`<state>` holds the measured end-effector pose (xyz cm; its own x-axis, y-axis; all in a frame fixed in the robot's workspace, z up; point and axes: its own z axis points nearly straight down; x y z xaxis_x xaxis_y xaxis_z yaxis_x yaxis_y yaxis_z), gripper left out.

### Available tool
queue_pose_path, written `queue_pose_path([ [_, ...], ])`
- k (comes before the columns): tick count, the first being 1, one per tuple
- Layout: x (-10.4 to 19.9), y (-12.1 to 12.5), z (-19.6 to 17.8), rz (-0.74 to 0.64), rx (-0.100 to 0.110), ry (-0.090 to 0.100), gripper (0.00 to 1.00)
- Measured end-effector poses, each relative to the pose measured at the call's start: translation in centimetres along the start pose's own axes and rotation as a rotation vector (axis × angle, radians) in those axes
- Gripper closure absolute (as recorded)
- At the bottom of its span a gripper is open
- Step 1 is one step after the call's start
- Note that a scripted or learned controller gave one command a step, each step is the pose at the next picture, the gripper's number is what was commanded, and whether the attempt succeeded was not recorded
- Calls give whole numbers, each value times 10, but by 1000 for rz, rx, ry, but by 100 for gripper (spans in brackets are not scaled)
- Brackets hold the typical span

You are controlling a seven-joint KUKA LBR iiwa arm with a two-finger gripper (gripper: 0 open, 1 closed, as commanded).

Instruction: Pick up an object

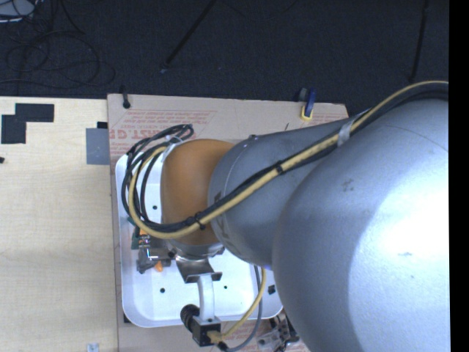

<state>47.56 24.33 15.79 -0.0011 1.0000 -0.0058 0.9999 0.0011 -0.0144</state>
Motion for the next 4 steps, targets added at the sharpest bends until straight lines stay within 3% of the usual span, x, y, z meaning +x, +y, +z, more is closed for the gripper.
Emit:
queue_pose_path([
  [1,-1,3,-5,4,-9,4,0],
  [2,-10,46,-45,3,-13,5,0],
  [3,-42,50,42,5,-2,0,0],
  [4,-96,87,-37,6,-17,4,0],
])
